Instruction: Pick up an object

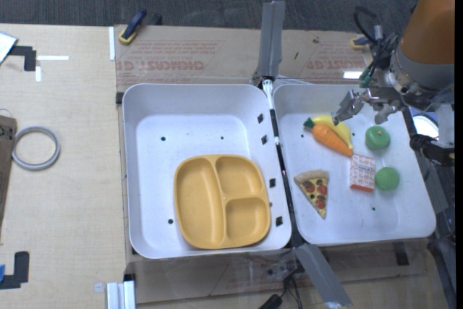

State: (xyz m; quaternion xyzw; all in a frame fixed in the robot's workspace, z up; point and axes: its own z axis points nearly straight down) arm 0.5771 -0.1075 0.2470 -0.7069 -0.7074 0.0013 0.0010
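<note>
The right bin (pixel 405 228) holds an orange carrot (pixel 333 140) lying against a yellow banana (pixel 323 124), two green round fruits (pixel 377 138) (pixel 387 178), a small red and white carton (pixel 362 173) and a pizza slice (pixel 314 192). My gripper (pixel 367 108) hangs over the bin's far right part, just behind the banana and the upper green fruit. Its fingers (pixel 346 111) are spread open and nothing is between them.
The left bin (pixel 145 155) carries a yellow divided plate (pixel 223 200). A grey divider post (pixel 271 40) stands between the bins at the back. A tape roll (pixel 32 147) lies on the bench far left. Cables (pixel 427 145) run along the right bin's edge.
</note>
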